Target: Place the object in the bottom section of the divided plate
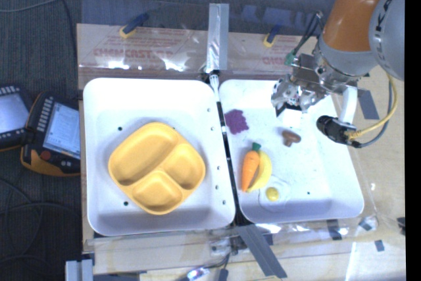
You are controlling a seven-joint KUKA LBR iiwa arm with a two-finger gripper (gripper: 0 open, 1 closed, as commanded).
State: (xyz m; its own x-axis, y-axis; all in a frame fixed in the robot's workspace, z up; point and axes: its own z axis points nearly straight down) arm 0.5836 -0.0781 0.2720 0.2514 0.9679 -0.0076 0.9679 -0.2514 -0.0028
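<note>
A yellow divided plate [156, 166] lies tilted in the left bin, with two larger sections toward the top and a smaller one [158, 193] at the bottom. The right bin holds a purple grape bunch [235, 120], a small brown piece [291, 137], an orange carrot [250, 168] leaning against a yellow banana [264, 169], and a fried egg [272, 193]. My gripper [290, 99] hangs over the upper part of the right bin, just above the brown piece and apart from it.
The two white bins [223, 141] meet at a central rim. A handheld pendant [49, 135] lies left of the bench. Cables [358, 131] trail from the arm on the right. Clamps [135, 24] hold the back board.
</note>
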